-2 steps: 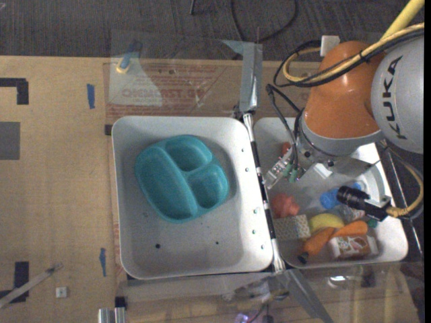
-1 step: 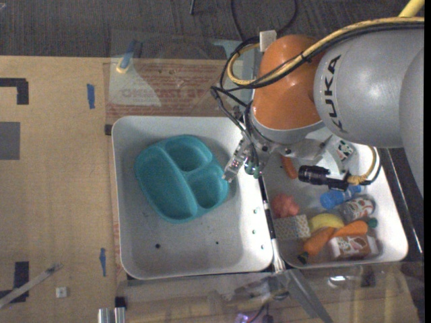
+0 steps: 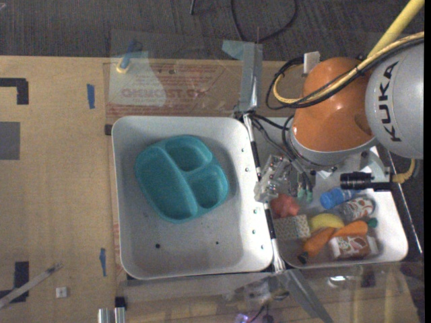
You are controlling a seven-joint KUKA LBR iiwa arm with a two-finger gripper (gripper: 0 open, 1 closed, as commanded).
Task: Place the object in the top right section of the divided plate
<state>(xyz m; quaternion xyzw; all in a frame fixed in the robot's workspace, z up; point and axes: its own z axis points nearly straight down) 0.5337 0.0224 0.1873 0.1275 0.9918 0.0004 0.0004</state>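
Divided plate (image 3: pixel 182 177), teal, sits in left bin (image 3: pixel 135 247). Gripper (image 3: pixel 279 184) hangs over right bin (image 3: pixel 397 247) above red object (image 3: pixel 286 205); claw state can't be determined.

A tan wooden bench (image 3: pixel 54 180) spans the frame under dim, even light, its surface marked with black squares (image 3: pixel 13 89) and short strips of blue tape (image 3: pixel 90 96). Beyond its far edge lies dark grey carpet (image 3: pixel 101 12), where a black cable (image 3: pixel 264 9) loops across the floor beside a thin dark rod. A clear plastic sheet (image 3: pixel 175 86) with reversed red lettering rests flat on the bench near the far edge, taped at its corners. A slim metal tool (image 3: pixel 30 282) lies at the near left corner.
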